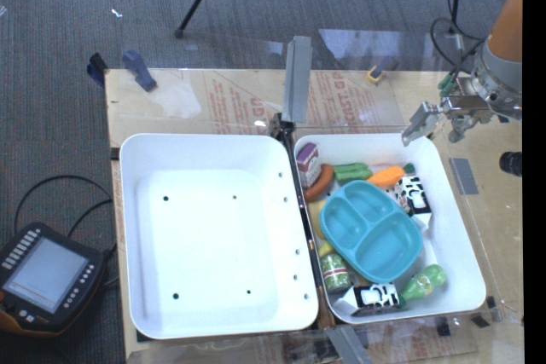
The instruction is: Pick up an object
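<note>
Black-and-white carton point(376, 296) lies at near rim of right bin point(467, 260), far below gripper point(435, 122). Fingers look apart, empty. Orange carrot point(386, 176) sits closest beneath them; descend straight, centre before closing.

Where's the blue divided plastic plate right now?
The blue divided plastic plate lies in the right white bin, near its middle, below the orange carrot-shaped toy.

The bench point(213, 94) bears two white bins side by side. The left bin point(136, 183) touches the right bin point(461, 243)
</note>
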`<state>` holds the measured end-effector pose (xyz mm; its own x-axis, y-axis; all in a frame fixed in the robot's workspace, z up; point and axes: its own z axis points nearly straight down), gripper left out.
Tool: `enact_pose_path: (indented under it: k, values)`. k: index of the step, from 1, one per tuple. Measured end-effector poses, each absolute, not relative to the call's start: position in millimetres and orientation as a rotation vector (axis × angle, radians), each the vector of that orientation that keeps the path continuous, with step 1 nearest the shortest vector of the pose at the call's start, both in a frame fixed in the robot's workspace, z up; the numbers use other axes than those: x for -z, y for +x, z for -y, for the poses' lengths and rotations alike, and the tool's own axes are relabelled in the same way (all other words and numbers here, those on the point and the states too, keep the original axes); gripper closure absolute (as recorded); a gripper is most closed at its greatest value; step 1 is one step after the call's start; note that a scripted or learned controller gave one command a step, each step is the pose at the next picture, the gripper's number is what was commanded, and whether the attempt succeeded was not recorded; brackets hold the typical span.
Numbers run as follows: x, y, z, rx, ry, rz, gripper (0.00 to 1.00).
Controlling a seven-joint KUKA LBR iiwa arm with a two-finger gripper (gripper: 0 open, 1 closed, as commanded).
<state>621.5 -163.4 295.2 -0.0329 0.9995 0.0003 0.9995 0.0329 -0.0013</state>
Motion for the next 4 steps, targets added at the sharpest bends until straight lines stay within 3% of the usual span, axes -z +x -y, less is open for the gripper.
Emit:
enact_pose_path:
  k: [1,2,3,4]
  values:
    - [-115.4,608.7,155.3,0.000,-2.262,2.176,0.00]
    - [-124.6,608.8,155.7,0.001,-2.263,2.172,1.00]
    - [-124.5,608.7,155.9,0.001,-2.264,2.171,0.00]
    - [-133.9,609.0,156.1,0.002,-2.264,2.169,1.00]
